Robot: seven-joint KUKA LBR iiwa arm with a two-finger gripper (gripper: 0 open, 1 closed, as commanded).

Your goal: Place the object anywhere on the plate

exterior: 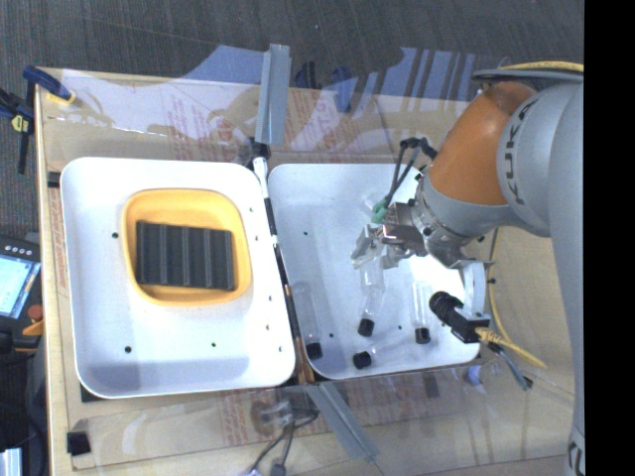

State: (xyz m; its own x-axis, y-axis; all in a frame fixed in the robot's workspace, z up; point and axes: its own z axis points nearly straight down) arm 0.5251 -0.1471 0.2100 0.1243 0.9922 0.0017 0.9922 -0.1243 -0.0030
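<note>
One gripper (382,246) hangs over right white bin (327,276), grip state can't tell; yellow rectangular plate w/ dark ribbed centre (187,251) sits well to camera-left, in left white bin (99,335).

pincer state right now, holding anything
Pincer: over the right bin, nothing seen between its fingers; open or closed cannot be told.

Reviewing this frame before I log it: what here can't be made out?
- Gripper, camera view: fingers clear and thin against the right bin; open or shut unclear.
- Object held or not: too small to tell.
- Yellow plate in left bin: a dark ribbed thing covers its middle.
</note>
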